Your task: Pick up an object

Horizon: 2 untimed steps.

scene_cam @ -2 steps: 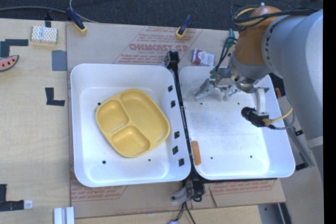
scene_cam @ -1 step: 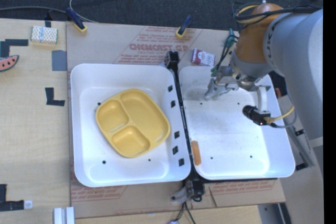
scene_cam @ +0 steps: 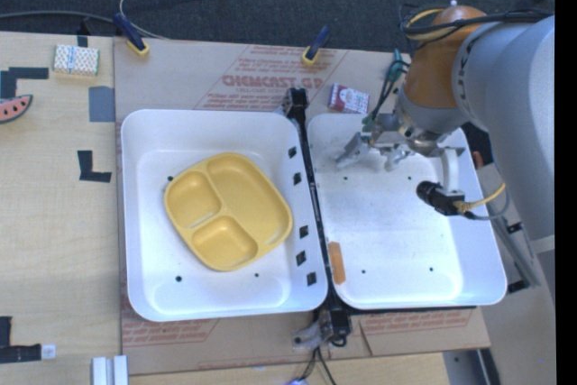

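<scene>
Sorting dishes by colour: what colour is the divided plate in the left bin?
Yellow: the divided plate, seen in the camera view.

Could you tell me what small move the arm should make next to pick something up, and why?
Probably travel left and toward the near edge of the right bin, then descend over the small orange object lying by the divider. The gripper hangs at that bin's far end with nothing between its fingers, and the yellow divided plate in the left bin looks wide and flat, likely harder to pinch.
</scene>
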Tool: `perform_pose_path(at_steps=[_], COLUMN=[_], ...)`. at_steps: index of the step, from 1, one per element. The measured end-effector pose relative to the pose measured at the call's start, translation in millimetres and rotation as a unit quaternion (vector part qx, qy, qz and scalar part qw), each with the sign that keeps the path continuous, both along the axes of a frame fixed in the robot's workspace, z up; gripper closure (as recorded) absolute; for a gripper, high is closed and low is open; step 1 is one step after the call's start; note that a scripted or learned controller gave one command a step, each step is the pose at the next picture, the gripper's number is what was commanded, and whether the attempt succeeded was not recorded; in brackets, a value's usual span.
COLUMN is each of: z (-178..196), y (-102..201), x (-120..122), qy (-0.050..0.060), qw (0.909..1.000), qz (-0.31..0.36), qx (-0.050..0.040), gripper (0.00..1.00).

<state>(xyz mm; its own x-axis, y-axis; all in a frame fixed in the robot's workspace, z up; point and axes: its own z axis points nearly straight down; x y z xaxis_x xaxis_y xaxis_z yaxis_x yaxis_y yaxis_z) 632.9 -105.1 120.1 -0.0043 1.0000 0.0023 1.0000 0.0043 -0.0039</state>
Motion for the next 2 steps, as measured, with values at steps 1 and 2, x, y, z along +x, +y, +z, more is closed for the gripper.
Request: perform_pose_path(at_steps=[1, 2], z=[9.3, 9.2], y=[1.0, 1.0], x=[0.1, 0.0], qy=[0.0, 0.001], qw=[1.0, 1.0], qz=[0.001, 0.001], qx=[0.0008, 0.0006], gripper=[1.0, 0.0])
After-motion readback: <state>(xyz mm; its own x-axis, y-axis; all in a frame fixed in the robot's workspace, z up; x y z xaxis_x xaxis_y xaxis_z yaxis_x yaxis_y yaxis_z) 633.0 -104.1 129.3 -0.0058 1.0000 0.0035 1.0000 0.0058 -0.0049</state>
